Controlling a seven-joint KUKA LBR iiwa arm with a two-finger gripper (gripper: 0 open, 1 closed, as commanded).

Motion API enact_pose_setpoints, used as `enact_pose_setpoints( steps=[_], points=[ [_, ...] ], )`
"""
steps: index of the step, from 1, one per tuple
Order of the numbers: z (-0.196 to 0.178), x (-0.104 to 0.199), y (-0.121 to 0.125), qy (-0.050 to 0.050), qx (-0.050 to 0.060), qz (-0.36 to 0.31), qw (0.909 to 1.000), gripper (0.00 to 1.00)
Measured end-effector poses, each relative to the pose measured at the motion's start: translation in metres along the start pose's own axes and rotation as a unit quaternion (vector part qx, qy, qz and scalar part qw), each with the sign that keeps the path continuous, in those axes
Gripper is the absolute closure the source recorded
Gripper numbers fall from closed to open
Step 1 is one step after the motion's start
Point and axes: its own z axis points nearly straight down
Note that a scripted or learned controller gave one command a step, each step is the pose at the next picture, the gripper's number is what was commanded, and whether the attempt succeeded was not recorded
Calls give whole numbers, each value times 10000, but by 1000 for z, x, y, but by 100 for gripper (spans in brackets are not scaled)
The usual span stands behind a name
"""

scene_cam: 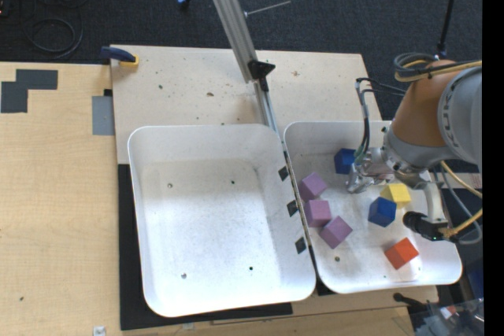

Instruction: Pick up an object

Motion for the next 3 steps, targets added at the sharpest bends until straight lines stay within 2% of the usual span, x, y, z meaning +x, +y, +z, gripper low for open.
enact_pose_setpoints(
  steps=[1, 3],
  points=[
    [-61, 3, -5, -8, -25, -28, 10000, 100],
    [-146, 0, -5, -9, -25, -41, 10000, 100]
  ],
)
